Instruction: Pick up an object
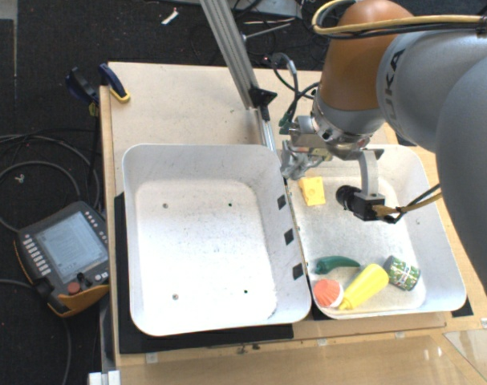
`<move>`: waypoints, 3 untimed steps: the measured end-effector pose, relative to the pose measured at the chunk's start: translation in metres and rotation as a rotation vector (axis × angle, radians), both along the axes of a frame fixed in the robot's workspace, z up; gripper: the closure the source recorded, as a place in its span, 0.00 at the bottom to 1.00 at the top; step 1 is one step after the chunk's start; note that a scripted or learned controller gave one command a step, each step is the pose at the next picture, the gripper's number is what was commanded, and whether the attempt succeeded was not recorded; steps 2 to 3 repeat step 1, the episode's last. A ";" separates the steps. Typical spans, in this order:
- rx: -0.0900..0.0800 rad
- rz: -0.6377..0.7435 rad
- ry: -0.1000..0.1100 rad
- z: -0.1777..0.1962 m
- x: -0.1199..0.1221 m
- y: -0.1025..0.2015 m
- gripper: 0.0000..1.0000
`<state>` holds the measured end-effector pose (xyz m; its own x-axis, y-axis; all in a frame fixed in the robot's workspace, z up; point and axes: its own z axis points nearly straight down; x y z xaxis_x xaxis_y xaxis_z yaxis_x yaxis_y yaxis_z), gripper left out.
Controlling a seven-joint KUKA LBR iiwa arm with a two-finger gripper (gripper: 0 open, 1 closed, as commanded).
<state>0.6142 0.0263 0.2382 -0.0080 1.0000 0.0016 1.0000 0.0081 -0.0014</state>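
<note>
Your gripper hangs over the right bin at upper centre-right; you cannot tell its grip. You have one yellow block, one green piece, one yellow bottle, one can.

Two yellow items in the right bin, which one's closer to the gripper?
The small yellow block, just below the gripper near the bin's upper left. The long yellow piece lies far down by the bin's bottom rim.

grey teach pendant and black cables left of the bench
</note>
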 end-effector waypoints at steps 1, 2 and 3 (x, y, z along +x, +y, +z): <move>0.001 0.000 -0.004 0.008 0.009 0.050 1.00; 0.001 0.000 -0.004 0.008 0.009 0.050 1.00; 0.001 0.000 -0.004 0.008 0.009 0.050 1.00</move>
